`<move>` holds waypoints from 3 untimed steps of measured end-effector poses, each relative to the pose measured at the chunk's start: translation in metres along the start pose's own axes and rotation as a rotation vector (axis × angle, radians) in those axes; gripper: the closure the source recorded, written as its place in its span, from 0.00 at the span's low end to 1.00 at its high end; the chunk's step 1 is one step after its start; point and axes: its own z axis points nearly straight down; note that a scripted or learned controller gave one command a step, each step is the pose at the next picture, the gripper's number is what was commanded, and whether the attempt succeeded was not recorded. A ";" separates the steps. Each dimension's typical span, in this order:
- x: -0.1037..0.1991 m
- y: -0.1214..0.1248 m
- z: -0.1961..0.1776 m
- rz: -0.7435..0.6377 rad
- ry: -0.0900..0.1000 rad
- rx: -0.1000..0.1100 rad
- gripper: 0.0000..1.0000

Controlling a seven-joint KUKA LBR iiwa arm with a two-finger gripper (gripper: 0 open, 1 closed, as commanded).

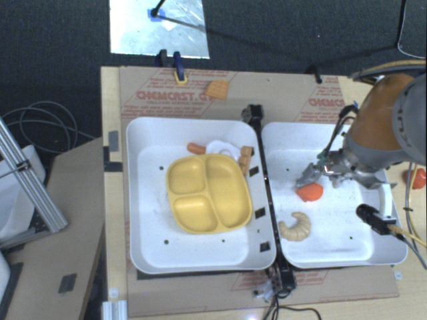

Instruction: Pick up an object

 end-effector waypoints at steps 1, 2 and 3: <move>-0.003 -0.038 -0.075 0.007 -0.003 -0.008 0.00; -0.012 -0.011 -0.011 0.005 -0.003 -0.002 0.00; -0.010 0.016 0.003 0.002 -0.002 -0.005 0.00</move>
